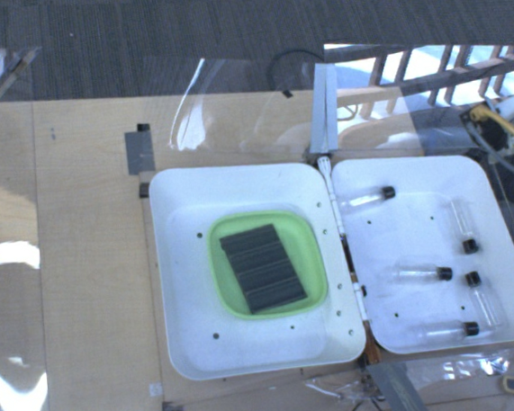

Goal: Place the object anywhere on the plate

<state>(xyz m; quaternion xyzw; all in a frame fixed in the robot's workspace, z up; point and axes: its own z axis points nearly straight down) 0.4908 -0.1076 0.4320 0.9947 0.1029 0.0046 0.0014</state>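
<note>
A lime-green square plate [309, 251] lies in the middle of the left white bin [185, 279]. On the plate rests a dark grey ribbed rectangular block [261, 268], lying flat and turned slightly counter-clockwise, fully within the plate's rim. Several clear plastic tubes with black caps lie in the right white bin [404, 231]: one near its back left [371, 197], one at mid right [462, 224], one in the centre [417, 274], and one along the front [441, 330].
A metal post [323, 112] stands behind the seam between the bins. Clear plastic sheeting [202, 106] lies on the wooden bench behind the left bin. Cables and equipment [502, 122] crowd the back right corner.
</note>
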